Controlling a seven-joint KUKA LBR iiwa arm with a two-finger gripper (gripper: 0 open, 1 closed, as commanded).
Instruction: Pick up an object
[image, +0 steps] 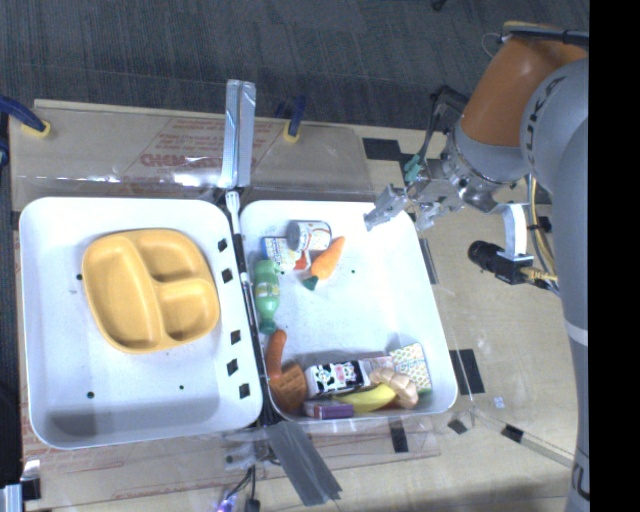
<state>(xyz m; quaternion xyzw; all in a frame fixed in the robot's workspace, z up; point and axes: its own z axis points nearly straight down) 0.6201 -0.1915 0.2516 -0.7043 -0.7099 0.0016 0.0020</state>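
Note:
My gripper (400, 208) hangs over the far right corner of the right bin (425, 300), open, with nothing between its fingers. Left of it in the bin lie a toy carrot (326, 258), a small can (306, 236) and a green bottle (266, 290). Along the bin's near wall sit a sausage (275, 350), a black-and-white milk carton (338, 376), a banana (368, 399), a purple stick (325, 409) and a patterned packet (412, 362). The carrot is the closest of these to the gripper, about a hand's width to its left.
The left bin (50, 400) holds a yellow divided tray (150, 288). A metal divider post (238, 130) stands between the bins at the back. The grey arm with its orange band (510, 75) reaches in from the upper right. The right bin's middle floor is bare.

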